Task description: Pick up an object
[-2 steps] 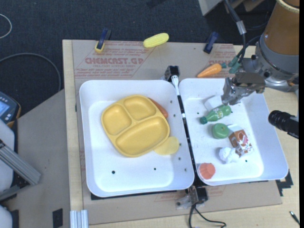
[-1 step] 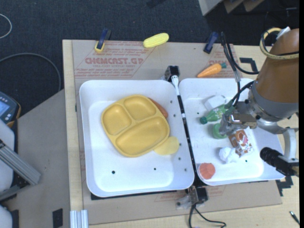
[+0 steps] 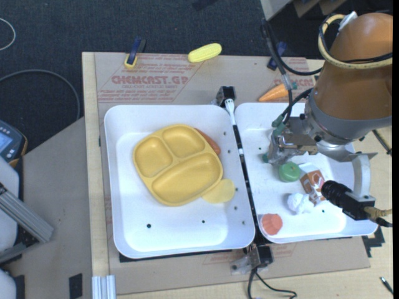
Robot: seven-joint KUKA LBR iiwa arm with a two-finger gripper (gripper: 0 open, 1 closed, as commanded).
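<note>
The hand [image 3: 280, 149] hangs low over the right bin [image 3: 252, 167], in the middle right of the frame, close to the bin floor. From this high view I cannot tell if it is spread or pressed together, and I see no thing caught in it. So my judgement is that the task is only at its beginning: the arm has reached a place for a try, but the grip and the lift are both not yet done.

The nearest candidate is a green round piece [image 3: 288, 171], lying on the bin floor just below the hand in the frame. A little more to the lower right lies a small brown and white thing [image 3: 312, 182], then a white crumpled lump [image 3: 298, 202], and a flat red disc [image 3: 271, 223] near the lower edge of this bin.

The left bin [image 3: 118, 167] holds a yellow divided plate [image 3: 179, 164]. A pale yellow round piece [image 3: 219, 192] touches its lower right edge, and something orange [image 3: 213, 146] looks out from behind it.

Both bins rest on a brown worktop [image 3: 162, 76] with red printed letters. On it, along the top of the frame, lie a yellow banana shape [image 3: 204, 53], an orange carrot shape [image 3: 274, 93] and a blue and yellow clip [image 3: 133, 53]. Around the worktop there is dark carpet [image 3: 50, 30], with thin cables at the left.
</note>
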